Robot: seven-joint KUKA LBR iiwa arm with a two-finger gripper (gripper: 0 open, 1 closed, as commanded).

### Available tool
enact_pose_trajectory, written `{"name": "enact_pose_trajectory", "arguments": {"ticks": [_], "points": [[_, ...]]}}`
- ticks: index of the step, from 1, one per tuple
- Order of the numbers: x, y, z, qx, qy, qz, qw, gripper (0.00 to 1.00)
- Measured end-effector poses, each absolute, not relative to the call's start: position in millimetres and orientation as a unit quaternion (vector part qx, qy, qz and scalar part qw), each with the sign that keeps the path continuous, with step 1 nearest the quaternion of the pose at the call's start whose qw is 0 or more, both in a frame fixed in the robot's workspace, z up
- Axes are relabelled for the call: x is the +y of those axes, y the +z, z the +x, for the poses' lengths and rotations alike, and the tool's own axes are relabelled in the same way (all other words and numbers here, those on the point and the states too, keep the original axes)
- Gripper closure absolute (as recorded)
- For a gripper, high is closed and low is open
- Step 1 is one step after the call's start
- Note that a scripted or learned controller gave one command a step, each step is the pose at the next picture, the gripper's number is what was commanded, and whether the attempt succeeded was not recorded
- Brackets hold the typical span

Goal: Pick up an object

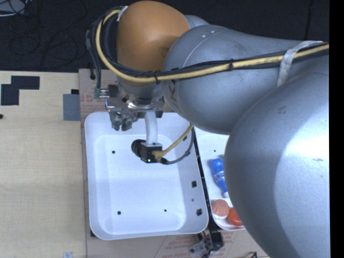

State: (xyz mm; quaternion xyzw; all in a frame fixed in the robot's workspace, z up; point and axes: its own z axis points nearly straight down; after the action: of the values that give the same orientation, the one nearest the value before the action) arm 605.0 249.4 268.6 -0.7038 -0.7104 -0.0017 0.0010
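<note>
Likeliest to be picked: a small blue plastic cylinder (217, 176), lying on its side just right of the left shallow white plastic bin (140, 198), inside the right white bin (210, 144). Probably light, rigid and smooth, so apt to roll or slip. Best taken across the narrow body near the middle, not by the ends.

Also right of the left bin, nearer its front corner: a pale round disc with a pinkish top (220, 208) touching a round orange-red piece (235, 216). Both small and glossy, partly hidden under the grey metal arm (258, 117). Hard to name any of the three more closely.

Over the back-left part of the left bin, the dark grey end effector (122, 121), pointing down. Cannot tell whether apart or together.

Left bin's floor smooth and matte white, with rounded corners and a few small dark dots. Left of that bin, a pale wood-grained surface (37, 165).
</note>
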Motion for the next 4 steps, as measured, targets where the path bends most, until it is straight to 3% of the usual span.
{"name": "enact_pose_trajectory", "arguments": {"ticks": [2,3,4], "points": [[244.4,283.0,605.6,-0.711,0.0047,-0.703,0.002,1.0],[213.8,203.0,549.2,-0.707,0.007,-0.708,0.003,1.0],[214.9,207.6,552.9,-0.706,0.0024,-0.708,0.001,0.0]]}}
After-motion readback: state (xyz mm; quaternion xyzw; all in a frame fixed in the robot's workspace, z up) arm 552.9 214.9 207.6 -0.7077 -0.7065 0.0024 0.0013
